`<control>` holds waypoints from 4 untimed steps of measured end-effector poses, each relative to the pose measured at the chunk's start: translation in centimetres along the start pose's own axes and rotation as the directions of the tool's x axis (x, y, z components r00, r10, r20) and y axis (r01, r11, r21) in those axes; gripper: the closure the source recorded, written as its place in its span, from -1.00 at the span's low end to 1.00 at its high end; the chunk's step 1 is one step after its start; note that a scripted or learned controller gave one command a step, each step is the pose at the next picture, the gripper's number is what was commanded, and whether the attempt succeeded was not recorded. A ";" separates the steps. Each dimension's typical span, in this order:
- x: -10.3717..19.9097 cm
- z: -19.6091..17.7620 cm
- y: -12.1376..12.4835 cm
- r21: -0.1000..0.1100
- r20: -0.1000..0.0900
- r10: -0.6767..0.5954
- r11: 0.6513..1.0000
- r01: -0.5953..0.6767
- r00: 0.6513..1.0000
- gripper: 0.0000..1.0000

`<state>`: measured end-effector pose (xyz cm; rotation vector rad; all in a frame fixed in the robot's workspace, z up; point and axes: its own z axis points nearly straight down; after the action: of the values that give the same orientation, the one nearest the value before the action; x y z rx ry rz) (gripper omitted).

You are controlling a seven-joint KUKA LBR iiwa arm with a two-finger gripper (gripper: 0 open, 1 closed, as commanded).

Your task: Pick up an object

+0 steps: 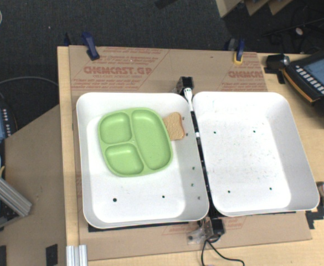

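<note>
**Pre-grasp: two candidates, both in the left bin**

Left bin (95, 204) holds a green divided plate (135, 142) with three compartments, all of them bare. It sits toward the bin's far-left part, nearer the back edge than the front. A tan cracker-like piece (174, 126) lies touching the plate's right rim, between the plate and the bin's right wall, up near the far-right corner of that bin. Its long axis runs roughly front-to-back, slightly tilted.

Right bin (250, 148) has only small dark specks on its floor, nothing to grab.

State of the fingers: cannot tell from this view, so which way the target lies from them can't be read either. Rig says the arm reaches in from the right, so my guess is it has to cross the right bin and the divider between the bins to reach either item.

Judgement: the tan piece is the nearer pick from that side, but it's flat and tight against the plate rim, so slip risk. The plate rim is the alternative grip.
</note>
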<state>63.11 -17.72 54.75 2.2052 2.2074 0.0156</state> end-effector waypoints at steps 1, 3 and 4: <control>0.8 6.4 -10.3 0.029 -0.011 0.005 1.000 -0.005 1.000 1.00; 1.1 0.0 -11.9 0.001 0.000 0.001 1.000 -0.001 1.000 1.00; 2.7 14.4 -14.2 0.037 -0.012 0.002 0.999 -0.002 1.000 1.00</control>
<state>49.25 -15.18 40.04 2.2324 2.2300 -0.0122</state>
